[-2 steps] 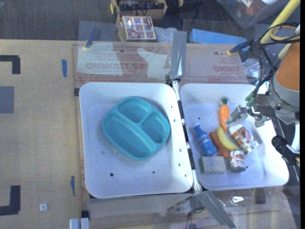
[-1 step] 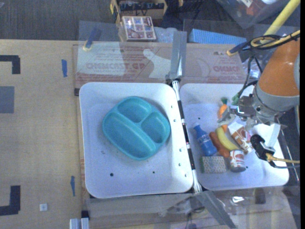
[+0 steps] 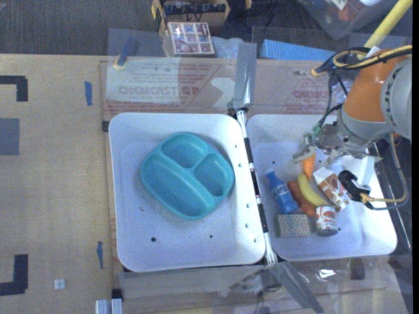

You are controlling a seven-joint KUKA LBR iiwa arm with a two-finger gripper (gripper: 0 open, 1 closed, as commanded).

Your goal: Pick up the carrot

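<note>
Carrot point(image 3: 302, 197), lying in the right bin point(image 3: 380, 241) between a blue bottle point(image 3: 282, 193) and a banana point(image 3: 310, 188), looks light, stiff and smooth, best pinched mid-length, while the gripper point(image 3: 313, 150) hovers above with its opening impossible to tell.

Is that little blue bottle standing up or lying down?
Lying down. The small blue plastic bottle rests lengthwise on the floor of the right white bin, beside the orange carrot.

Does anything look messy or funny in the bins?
A little. The plate sits crooked in the left bin. In the right bin, the bottle, carrot, banana and can lie bunched together, touching. Nothing looks spilled or broken.
</note>
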